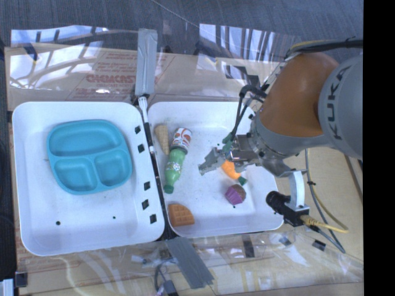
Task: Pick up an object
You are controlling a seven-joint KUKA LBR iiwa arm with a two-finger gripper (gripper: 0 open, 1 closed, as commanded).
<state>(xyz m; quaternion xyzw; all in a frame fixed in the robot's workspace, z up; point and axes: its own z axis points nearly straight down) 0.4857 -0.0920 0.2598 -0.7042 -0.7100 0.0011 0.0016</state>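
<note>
My gripper hangs over the middle of the right bin, reaching in from the right under the grey and orange arm. An orange carrot with a green end lies right beside and partly under the gripper. Just below the carrot rests a purple toy. A green bottle with a red and white top lies to the gripper's left, a short gap away. Near the bin's left wall is a tan cone-shaped piece. A brown waffle sits at the front left corner.
The left bin holds a blue divided plate. A black hinge strip runs between the two bins. Cables and a black fitting hang off the arm at the right bin's front right corner.
</note>
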